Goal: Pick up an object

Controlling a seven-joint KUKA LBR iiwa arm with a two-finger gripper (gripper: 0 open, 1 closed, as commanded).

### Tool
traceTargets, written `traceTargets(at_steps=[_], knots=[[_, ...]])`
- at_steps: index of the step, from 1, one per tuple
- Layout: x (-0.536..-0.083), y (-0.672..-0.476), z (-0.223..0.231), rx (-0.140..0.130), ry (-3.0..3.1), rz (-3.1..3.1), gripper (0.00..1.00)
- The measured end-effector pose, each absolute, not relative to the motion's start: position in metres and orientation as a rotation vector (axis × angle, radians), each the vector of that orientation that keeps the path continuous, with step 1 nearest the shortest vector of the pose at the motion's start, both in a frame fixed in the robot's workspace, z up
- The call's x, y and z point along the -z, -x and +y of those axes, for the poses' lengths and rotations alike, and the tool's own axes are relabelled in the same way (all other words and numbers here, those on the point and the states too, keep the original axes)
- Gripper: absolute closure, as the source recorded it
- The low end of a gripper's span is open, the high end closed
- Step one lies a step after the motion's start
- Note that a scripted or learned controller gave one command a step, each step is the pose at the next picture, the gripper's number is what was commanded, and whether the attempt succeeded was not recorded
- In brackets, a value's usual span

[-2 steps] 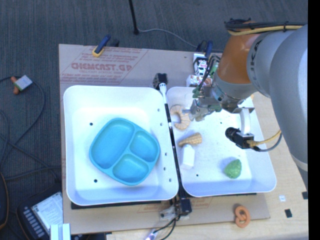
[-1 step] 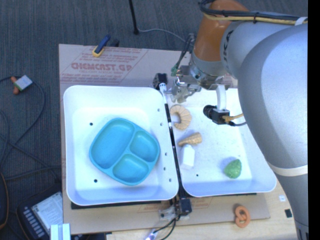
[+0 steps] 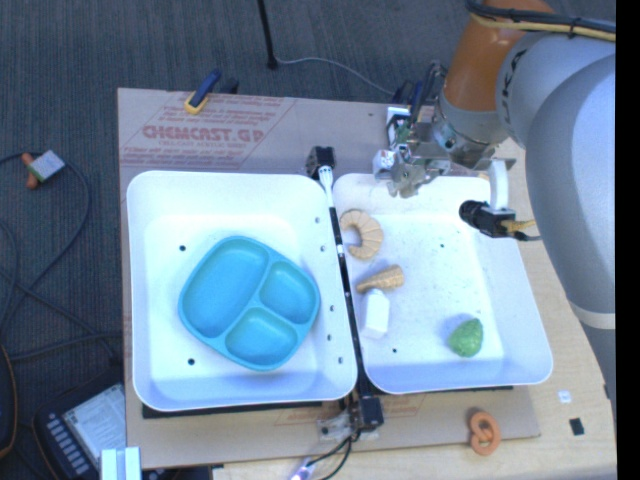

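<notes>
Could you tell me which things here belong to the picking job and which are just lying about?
Job: hand; right bin with tan ring, tan cone, white block, green lump.

Lying about: blue divided plate, orange ring, blue-yellow clip.

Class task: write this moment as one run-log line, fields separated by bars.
gripper: over right bin's far edge | held: nothing seen | right bin: ring, green lump | left bin: blue tray
</notes>
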State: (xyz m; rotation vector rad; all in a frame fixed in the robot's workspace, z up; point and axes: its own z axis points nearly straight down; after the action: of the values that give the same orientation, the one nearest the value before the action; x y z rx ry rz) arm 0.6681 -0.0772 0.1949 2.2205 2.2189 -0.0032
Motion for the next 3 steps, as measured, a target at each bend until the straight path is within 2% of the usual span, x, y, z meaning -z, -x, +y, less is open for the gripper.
traceTargets(at_steps=[1,2,3], knots=[[-0.184,-0.664,0.001,0.001,-2.219,2.225,1.0],[-0.181,-0.665,-0.096,0.004,-2.222,2.218,1.0],[-0.184,-0.64,-0.018,0.0,-2.22,2.224,1.0]])
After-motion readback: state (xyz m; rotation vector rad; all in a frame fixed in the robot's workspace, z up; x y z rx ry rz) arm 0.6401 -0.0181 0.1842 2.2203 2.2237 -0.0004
